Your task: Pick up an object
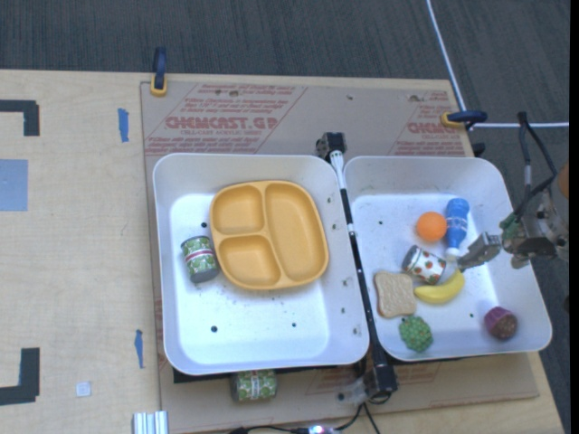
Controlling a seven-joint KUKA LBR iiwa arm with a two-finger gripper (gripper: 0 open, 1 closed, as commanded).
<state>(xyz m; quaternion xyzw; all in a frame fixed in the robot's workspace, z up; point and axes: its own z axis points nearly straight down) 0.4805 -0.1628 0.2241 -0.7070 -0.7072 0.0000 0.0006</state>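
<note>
Camera view | tool (484, 250) over right bin (520, 283) | beside banana (441, 289)

Bright, even overhead light, no hard shadows. White bins (181, 333) near blown out, faint glare on rims. Soft shadow under yellow plate (269, 233), lower edge. Focus approx. sharp at center; end effector (484, 250) at right edge looks blurred. Dark carpet (271, 16) up top grainy.

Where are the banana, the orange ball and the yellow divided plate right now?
banana (441, 289): camera view, middle of its curved body.
orange ball (431, 227): camera view, centre of its top.
yellow divided plate (291, 224): camera view, floor of its long right compartment.
</note>
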